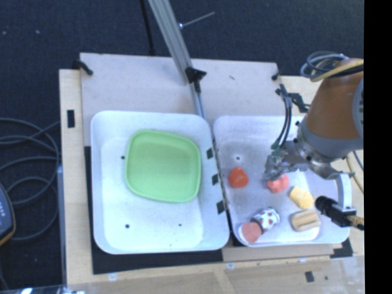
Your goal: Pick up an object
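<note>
The right bin [245,133] holds several small objects: an orange-red ball [238,177], a pink piece [279,184], a yellow piece [301,196], a tan block [304,220], a patterned round item [267,218] and a red disc [250,231]. My gripper [274,169] hangs low over the bin, right above the pink piece and touching or nearly touching its top. The grey arm with its orange band [334,109] reaches in from the right and hides the bin's right side.
The left bin [110,225] bears a green square plate [163,165]. A slanted metal pole [174,38] rises from between the bins at the back. Cables run along the arm near the right bin's far corner.
</note>
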{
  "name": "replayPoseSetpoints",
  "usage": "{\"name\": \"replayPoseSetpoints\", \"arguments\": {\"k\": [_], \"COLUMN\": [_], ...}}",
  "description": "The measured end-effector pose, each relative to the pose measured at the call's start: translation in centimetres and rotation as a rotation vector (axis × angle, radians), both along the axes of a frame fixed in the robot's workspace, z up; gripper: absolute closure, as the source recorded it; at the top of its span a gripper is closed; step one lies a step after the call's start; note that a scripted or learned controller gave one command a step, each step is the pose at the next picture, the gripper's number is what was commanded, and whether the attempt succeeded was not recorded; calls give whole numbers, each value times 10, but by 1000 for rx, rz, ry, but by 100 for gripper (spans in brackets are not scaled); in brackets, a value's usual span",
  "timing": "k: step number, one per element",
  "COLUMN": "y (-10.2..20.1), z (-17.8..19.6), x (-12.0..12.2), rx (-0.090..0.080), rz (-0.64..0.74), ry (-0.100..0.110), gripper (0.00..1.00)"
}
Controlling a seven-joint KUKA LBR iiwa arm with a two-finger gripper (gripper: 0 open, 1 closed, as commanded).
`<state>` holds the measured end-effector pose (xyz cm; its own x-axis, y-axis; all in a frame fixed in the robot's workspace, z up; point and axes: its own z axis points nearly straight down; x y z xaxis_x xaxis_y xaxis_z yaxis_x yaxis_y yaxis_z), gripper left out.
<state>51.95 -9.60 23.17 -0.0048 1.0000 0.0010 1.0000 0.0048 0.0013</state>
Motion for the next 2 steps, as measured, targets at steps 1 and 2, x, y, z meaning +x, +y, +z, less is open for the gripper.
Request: {"name": "replayPoseSetpoints", "arguments": {"k": [1, 2], "y": [60, 118], "z": [3, 12], "x": [14, 17], "rx": [0, 0], "rz": [1, 0], "ry": [0, 0], "gripper": [100, 100]}}
